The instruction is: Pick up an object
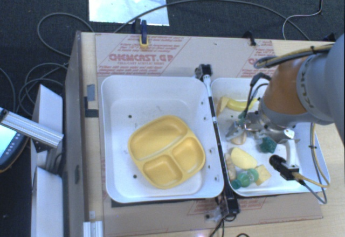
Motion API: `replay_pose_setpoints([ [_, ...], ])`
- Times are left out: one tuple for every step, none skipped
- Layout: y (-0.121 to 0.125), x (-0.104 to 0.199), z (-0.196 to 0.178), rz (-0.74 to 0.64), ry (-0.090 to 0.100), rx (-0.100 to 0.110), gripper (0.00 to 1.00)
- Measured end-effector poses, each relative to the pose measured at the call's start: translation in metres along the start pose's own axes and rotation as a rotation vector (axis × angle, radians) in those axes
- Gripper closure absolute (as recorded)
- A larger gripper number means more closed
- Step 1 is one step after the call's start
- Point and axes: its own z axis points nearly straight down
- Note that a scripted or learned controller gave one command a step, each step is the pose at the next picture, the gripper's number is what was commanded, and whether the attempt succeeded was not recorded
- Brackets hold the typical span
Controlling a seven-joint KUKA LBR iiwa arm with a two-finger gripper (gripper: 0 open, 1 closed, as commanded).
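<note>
Camera view: looks down on two white bins set side by side on a bench.
Left bin (pixel 116 123): holds a yellow divided tray (pixel 166 151), lying flat near the middle, its three compartments bare.
Right bin (pixel 269 190): holds a scatter of small toy foods, the things to be picked.
Banana (pixel 237 104): lies near the bin's far edge, just left of the arm.
Yellow piece (pixel 243 158): sits toward the near side, with a green piece (pixel 245 179) and a pale yellow block (pixel 262 174) just beside it.
Arm (pixel 302 90): reaches in from the right, its wrist low over the middle of the right bin.
Gripper (pixel 242 129): down among the items, close to a pale piece (pixel 239 138).
Grip: cannot tell how it is set; nothing is visibly held.
Progress: by my reading, the grasp is being attempted; lifting an item clear is left.
</note>
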Motion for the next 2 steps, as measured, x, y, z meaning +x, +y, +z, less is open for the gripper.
replay_pose_setpoints([
  [0.001, 0.0, -0.01, -0.001, 0.0, -0.002, 1.0],
  [0.038, 0.075, -0.101, -0.003, 0.001, -0.003, 1.0],
])
